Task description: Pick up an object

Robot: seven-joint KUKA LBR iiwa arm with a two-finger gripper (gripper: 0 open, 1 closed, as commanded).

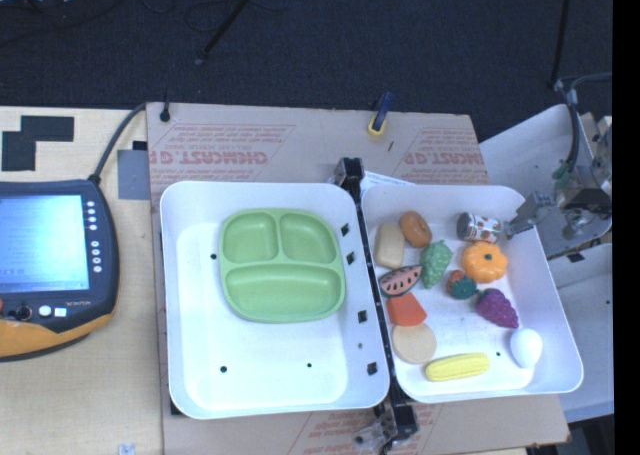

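arm [590,193] parked off the right bin's [560,343] far-right edge | can't tell if jaws are apart or together | toys piled in right bin, left bin [190,343] has a green tray [282,265] | tip: go for the egg [525,347] or corn [457,367], they sit apart from the clump, come straight down

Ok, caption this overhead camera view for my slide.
Green tray in left bin; toy food fills right bin; gripper at its right edge.
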